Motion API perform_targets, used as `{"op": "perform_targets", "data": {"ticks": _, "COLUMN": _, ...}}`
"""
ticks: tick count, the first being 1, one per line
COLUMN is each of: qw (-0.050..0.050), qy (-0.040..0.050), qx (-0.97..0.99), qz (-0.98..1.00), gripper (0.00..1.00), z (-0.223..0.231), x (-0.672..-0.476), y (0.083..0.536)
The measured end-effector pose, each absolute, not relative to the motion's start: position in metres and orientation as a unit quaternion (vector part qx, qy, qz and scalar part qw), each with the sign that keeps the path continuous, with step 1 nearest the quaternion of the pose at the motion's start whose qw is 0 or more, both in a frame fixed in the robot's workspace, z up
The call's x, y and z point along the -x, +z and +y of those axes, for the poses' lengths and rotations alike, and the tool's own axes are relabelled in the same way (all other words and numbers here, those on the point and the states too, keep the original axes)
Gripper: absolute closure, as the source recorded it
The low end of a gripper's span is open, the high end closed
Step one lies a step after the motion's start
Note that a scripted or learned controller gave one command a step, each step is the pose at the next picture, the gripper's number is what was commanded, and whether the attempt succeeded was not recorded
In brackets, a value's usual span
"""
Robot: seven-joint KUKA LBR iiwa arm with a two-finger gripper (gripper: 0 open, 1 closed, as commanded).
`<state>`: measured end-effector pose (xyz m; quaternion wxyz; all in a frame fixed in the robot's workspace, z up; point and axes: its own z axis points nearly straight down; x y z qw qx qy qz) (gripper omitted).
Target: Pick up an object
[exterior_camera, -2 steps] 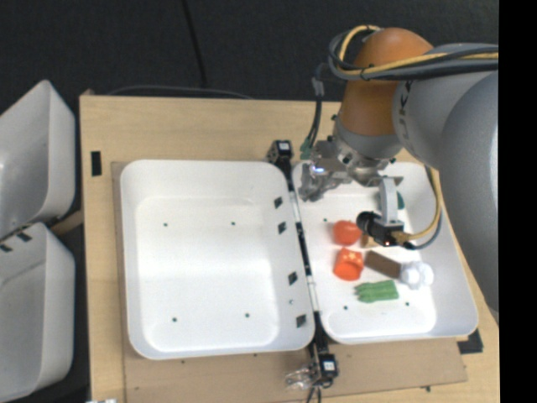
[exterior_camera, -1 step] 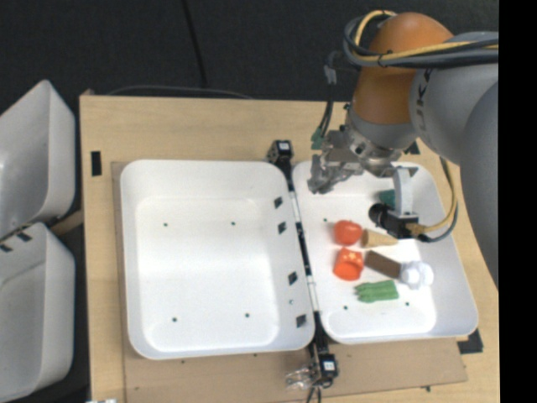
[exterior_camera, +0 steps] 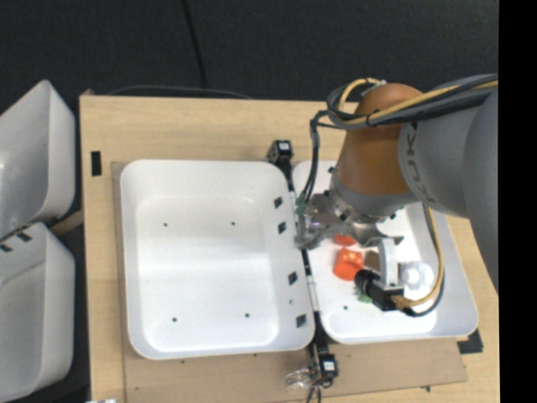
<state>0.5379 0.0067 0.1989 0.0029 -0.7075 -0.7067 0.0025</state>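
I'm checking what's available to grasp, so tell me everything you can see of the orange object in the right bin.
The small orange object looks like smooth plastic, blocky and slightly tilted, with a redder patch at its upper edge. It lies on the floor of the right white bin, near the bin's left wall, directly below the arm's orange-banded wrist. Dark parts of the arm's head sit just to its right. Its full shape is partly hidden.

grey arm (exterior_camera: pixel 453 154), orange band (exterior_camera: pixel 373 145), yellow and black cables (exterior_camera: pixel 357 99).

Setting: robotics laboratory. Evidence: plywood bench (exterior_camera: pixel 101 225) on dark carpeted floor; two shallow white bins, left bin (exterior_camera: pixel 201 259) and right bin (exterior_camera: pixel 445 309), clipped together; industrial arm (exterior_camera: pixel 377 158) trailing exposed cables above the right bin.
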Motion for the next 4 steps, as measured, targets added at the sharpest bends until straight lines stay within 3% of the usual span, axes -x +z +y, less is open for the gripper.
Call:
{"op": "perform_targets", "data": {"ticks": 1, "qw": 0.001, "qy": 0.0013, "qx": 0.706, "qz": -0.708, "gripper": 1.00, "z": 0.032, "x": -0.488, "y": 0.201}}
{"op": "perform_targets", "data": {"ticks": 2, "qw": 0.000, "qy": -0.0005, "qx": 0.707, "qz": -0.707, "gripper": 1.00, "z": 0.021, "x": -0.490, "y": 0.201}}
{"op": "perform_targets", "data": {"ticks": 3, "qw": 0.000, "qy": -0.0010, "qx": 0.705, "qz": -0.709, "gripper": 1.00, "z": 0.045, "x": -0.490, "y": 0.201}}
{"op": "perform_targets", "data": {"ticks": 4, "qw": -0.001, "qy": -0.0025, "qx": 0.705, "qz": -0.710, "gripper": 1.00, "z": 0.091, "x": -0.564, "y": 0.201}}
